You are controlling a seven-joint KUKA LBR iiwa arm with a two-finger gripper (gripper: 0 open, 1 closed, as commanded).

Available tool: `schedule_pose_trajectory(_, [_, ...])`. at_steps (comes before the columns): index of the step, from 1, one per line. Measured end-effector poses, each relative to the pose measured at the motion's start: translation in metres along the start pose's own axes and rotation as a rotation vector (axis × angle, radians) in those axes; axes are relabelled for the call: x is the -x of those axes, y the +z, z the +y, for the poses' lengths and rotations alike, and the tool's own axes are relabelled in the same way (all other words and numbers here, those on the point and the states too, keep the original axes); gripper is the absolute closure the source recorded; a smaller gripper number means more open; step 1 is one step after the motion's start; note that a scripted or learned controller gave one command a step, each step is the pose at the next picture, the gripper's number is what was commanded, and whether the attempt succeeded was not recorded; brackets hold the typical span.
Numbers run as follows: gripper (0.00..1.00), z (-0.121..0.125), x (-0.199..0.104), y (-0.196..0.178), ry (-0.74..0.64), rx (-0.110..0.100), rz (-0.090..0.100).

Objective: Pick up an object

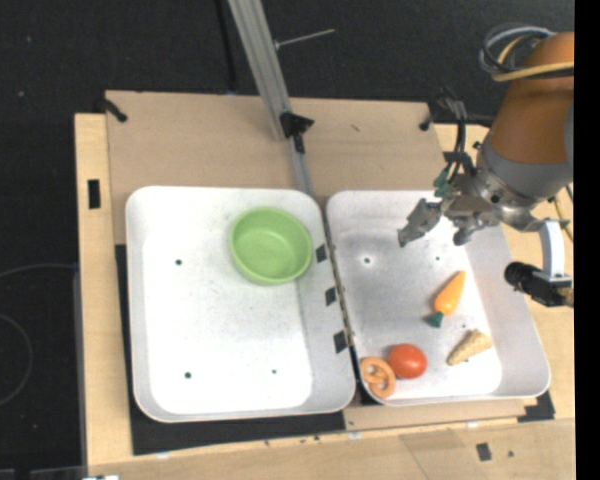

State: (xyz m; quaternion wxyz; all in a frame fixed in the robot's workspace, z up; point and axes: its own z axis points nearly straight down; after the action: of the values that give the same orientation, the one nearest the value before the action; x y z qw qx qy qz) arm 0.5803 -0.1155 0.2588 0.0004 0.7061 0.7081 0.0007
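Camera view: arm [533,108] cut off right.

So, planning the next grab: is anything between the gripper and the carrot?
Nothing visible. The gripper, open, hangs over the right bin, and only bare bin floor lies between it and the carrot. The tomato sits beyond.

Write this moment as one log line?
end effector: open, above right bin | holding: nothing | carrot: lying in bin | green bowl: left bin
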Motion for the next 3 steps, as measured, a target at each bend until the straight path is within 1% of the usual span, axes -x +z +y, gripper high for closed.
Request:
schedule_pose_trajectory(1, [0.00,0.000,0.000,0.000,0.001,0.000,0.000])
schedule_pose_trajectory(2, [0.00,-0.010,-0.002,0.054,0.003,-0.005,-0.002])
schedule_pose_trajectory(3, [0.00,-0.002,0.004,0.109,0.005,-0.006,-0.002])
